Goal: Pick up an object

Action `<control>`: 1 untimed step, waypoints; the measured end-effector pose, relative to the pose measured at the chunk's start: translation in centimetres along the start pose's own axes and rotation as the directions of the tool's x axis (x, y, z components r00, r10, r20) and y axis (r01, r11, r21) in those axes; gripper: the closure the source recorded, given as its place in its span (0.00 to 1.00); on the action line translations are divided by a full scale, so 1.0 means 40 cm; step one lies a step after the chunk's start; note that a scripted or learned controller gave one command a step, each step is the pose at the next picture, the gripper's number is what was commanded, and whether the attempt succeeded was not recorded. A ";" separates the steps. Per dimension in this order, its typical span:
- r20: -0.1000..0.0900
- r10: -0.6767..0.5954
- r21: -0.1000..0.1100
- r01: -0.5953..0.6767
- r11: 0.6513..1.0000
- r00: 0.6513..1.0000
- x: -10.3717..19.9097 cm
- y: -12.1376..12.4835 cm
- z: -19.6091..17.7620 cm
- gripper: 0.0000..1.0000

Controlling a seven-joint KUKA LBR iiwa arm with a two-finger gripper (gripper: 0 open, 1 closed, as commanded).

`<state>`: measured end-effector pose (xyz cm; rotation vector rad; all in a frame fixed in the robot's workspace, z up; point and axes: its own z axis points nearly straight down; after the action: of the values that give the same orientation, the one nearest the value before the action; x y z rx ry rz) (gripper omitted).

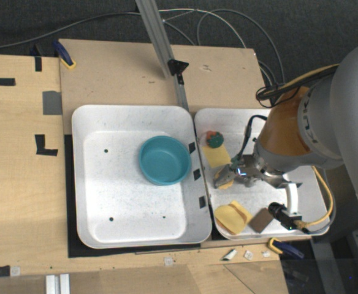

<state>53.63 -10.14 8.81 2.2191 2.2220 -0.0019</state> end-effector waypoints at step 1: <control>-0.002 -0.001 0.001 0.001 1.000 1.000 0.002 0.000 -0.029 1.00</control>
<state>53.64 -10.06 9.98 2.2195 2.2250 -0.0011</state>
